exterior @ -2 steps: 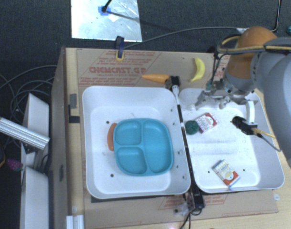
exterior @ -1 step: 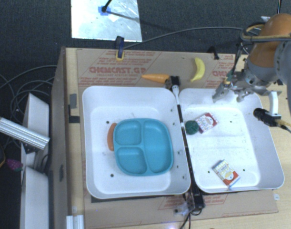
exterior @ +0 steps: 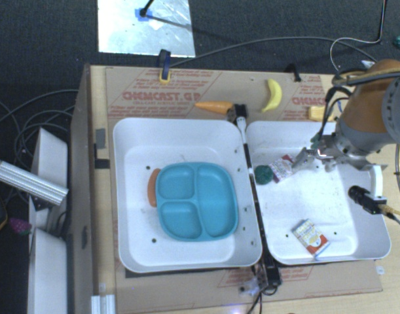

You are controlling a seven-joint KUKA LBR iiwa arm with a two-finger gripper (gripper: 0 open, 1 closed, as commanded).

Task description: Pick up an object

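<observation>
Bench with two shallow white bins side by side. Left bin [exterior: 131,175]: one blue compartment tray [exterior: 196,199], lying flat near the middle; one orange sausage-shaped item [exterior: 151,187] tucked against the tray's left edge, touching it. Right bin [exterior: 373,241]: one small orange-and-white carton [exterior: 310,236] toward the front; one dark green round item [exterior: 262,173] by the inner wall; just beside it, a crinkled silver-and-red packet [exterior: 283,166]. Arm enters from the right, orange band above the wrist, reaching over the right bin's rear half. Gripper [exterior: 308,156] sits low next to the packet, its tip at or very near the packet's right edge; whether the fingers are apart or together cannot be told from here, and nothing is seen between them. On the cardboard behind the bins: one banana [exterior: 273,95], one carrot [exterior: 213,107].
</observation>
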